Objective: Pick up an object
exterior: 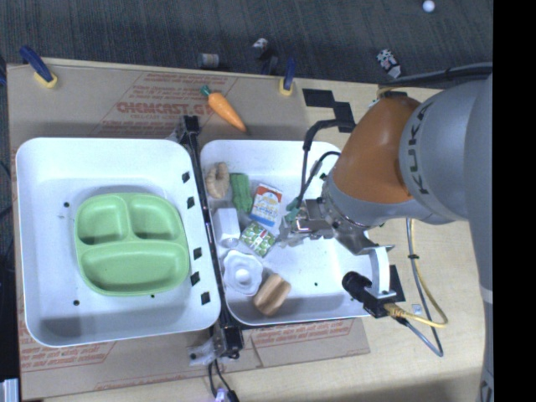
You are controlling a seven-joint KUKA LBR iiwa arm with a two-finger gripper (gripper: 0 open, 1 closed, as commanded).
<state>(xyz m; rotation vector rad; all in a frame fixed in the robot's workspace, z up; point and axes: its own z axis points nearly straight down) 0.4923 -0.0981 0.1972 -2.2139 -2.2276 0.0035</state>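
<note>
- At the near edge of the right bin (322,304) a tan bread roll (271,293) lies against the front wall, with a small white cup (241,275) just beside it toward the divider
- A little further in, a green-and-white patterned packet (257,239) lies flat on the bin floor; the gripper (295,223) is low over the bin just to its right, and I cannot tell whether it is spread or closed, nor whether it touches anything
- A white block (227,222) lies by the divider, left of the packet
- Beyond the packet is a small carton (266,204) with red, white and blue print, and next to it a green object (241,192), elongated, running away from the camera
- A beige knobbly piece (219,180) lies near the far left corner of this bin
- The arm (419,162), grey with an orange band, covers the bin's right part
- In the left bin (42,308) a green divided tray (131,243) lies flat near the middle
- Furthest off, on the cardboard behind the bins, lies an orange toy carrot (226,110), outside both bins
</note>
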